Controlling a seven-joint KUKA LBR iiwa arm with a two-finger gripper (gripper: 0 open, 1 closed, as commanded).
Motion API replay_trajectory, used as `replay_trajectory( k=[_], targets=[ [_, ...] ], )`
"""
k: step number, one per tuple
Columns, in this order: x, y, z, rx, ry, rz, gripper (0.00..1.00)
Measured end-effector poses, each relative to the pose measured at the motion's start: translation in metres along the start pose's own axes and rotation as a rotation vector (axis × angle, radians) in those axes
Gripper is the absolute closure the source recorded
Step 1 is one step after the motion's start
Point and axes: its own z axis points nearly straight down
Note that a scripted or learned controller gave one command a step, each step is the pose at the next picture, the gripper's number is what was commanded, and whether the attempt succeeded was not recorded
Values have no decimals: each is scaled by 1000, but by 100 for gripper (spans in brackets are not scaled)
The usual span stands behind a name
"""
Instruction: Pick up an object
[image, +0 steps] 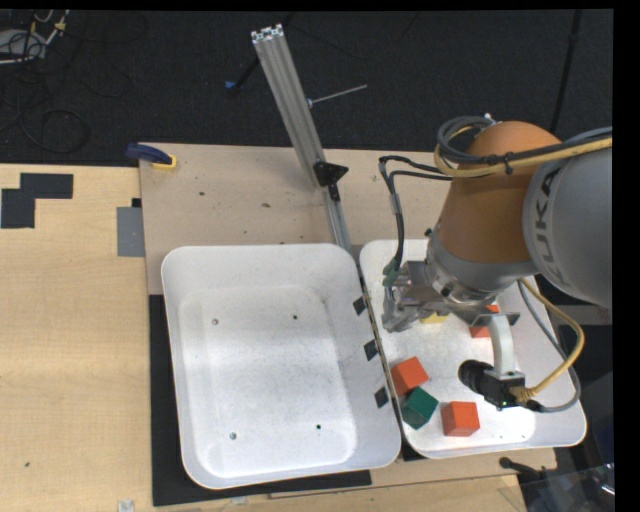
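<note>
Two white bins are seen side by side on the counter (80, 330), which is made of pale wood. The left bin (200, 270) is the bigger one in this view, and only small dark specks can be seen on its floor. The right bin (560, 425) is partly covered by the arm (560, 230), which is grey with an orange band and comes in from the right side. The end effector (405, 300) is lowered into the right bin, close to the wall between the two bins. Its tips are hidden among grey metal parts, so it cannot be told if they are spread or pressed together, and nothing can be seen pinched between them. Three blocks are found in the near part of the right bin. An orange block (409, 375) lies just below the end effector, apart from it. A green block (420, 408) lies right beside that orange block, closer to the front edge. A second orange block (460, 418) lies near the green block, on its right. A small yellow thing (434, 319) is seen peeking out under the arm, and a small orange piece (482, 331) is seen close by; their shapes cannot be made out. A black part with a yellow cable (565, 370) hangs from the arm over the right bin. A long metal bar (295, 110) stands at a slant behind the bins. Dark tape patches (35, 195) are stuck on the counter at the far left.
</note>
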Motion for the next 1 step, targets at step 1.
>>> replay_trajectory(
  k=[1],
  targets=[
    [54,12,-1,0,0,0,100]
  ],
)
